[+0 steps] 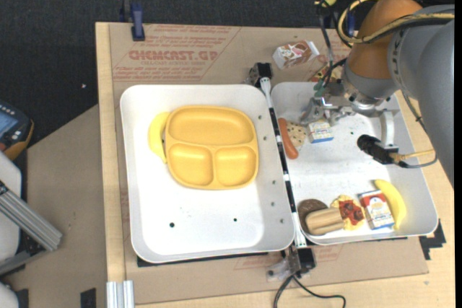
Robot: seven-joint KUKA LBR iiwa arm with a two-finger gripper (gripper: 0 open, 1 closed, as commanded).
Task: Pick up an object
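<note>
My gripper (320, 110) is low over the upper left part of the right bin (346, 169), the arm coming in from the right. Directly under it sits a small white and blue carton (321, 133); whether they touch I cannot tell. An orange sausage (289, 143) lies next to a tan cracker (296, 132) by the bin's left wall. Along the front edge are a brown bun (317, 218), a red piece (350, 210), a small red and white box (377, 210) and a yellow banana (394, 198).
The left bin (202, 227) holds a yellow divided plate (211, 146) over a yellow disc (155, 133). A small printed packet (296, 53) lies on the bench behind the right bin. A blue clamp (135, 18) grips the bench's back edge.
</note>
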